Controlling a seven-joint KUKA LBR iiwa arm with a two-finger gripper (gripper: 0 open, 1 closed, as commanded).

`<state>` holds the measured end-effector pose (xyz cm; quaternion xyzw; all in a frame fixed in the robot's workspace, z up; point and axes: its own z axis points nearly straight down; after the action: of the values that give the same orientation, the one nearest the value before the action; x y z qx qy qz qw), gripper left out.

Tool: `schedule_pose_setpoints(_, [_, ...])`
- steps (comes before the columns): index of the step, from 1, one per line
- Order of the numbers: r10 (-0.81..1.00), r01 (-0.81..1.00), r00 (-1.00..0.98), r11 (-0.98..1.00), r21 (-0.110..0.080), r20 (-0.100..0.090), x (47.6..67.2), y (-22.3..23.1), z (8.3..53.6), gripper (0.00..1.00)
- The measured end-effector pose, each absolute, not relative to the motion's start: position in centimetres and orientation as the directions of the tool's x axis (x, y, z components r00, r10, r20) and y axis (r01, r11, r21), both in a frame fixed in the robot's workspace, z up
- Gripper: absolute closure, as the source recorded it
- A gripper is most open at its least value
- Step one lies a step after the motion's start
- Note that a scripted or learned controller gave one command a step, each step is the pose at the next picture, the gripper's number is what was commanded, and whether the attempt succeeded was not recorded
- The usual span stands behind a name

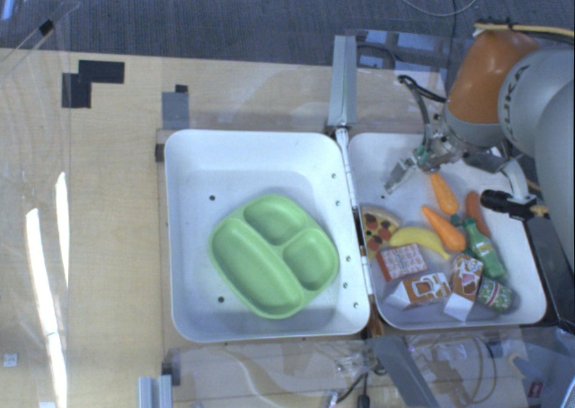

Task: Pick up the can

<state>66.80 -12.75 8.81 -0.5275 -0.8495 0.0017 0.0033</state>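
Note:
The can (495, 295) is small, green and dark with a red patch. It lies on its side in the front right corner of the right bin (377, 150), beside some small boxes. My gripper (396, 181) hangs low over the back left part of that bin, pointing down and to the left. It is well apart from the can and sits above bare bin floor. The grey arm with its orange band (485, 74) reaches in from the upper right.
The right bin also holds a pizza slice (378, 226), a banana (422, 238), carrots (444, 192), a green bottle (485, 253) and small boxes (422, 288). A green divided plate (274, 255) lies in the left bin (189, 217).

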Motion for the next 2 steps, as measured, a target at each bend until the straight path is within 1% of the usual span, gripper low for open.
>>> schedule_pose_setpoints(1, [0.829,0.829,-0.559,0.559,0.006,-0.004,58.9,-10.1,11.0,0.0])
schedule_pose_setpoints(2, [0.869,0.868,-0.495,0.496,0.019,-0.017,54.3,-17.2,9.5,0.0])
